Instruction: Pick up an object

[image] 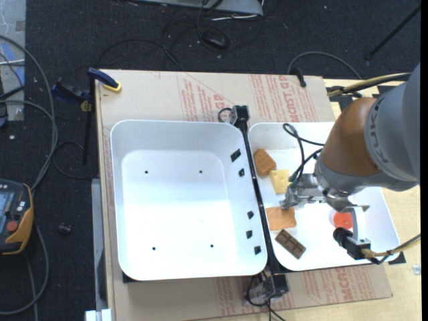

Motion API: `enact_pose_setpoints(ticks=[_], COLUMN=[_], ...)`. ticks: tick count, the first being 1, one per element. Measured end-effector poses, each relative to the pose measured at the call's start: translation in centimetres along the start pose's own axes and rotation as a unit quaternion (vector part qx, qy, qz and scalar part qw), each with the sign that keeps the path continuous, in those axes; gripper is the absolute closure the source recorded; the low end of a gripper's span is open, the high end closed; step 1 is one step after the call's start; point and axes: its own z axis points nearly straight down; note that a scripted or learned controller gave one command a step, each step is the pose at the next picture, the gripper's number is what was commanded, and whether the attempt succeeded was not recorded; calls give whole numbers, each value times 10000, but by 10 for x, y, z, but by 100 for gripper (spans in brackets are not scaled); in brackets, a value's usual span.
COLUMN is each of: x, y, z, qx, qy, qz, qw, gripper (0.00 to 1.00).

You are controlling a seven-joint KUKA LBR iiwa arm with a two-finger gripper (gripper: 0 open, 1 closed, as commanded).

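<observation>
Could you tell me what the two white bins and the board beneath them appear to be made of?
The left bin and right bin look like smooth moulded plastic, judging by rounded corners and an even, faintly glossy white surface. The board under them looks like matt brown cardboard, given its tan colour and red printed lettering, though that is only likely.

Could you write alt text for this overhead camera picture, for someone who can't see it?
A grey and orange robot arm reaches from the right into the right bin, its tool low over an orange piece. Nearby lie a tan piece, a yellow piece, a brown bar and a red piece. The left bin sits alongside.
</observation>
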Motion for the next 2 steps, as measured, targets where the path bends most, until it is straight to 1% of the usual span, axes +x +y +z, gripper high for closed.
enact_pose_setpoints(ticks=[1,2], x=[2,1], y=[-1,31], z=[1,-3], qx=[16,16], qy=[14,16], qz=[-13,-22], qw=[10000,10000], gripper=[0,0])
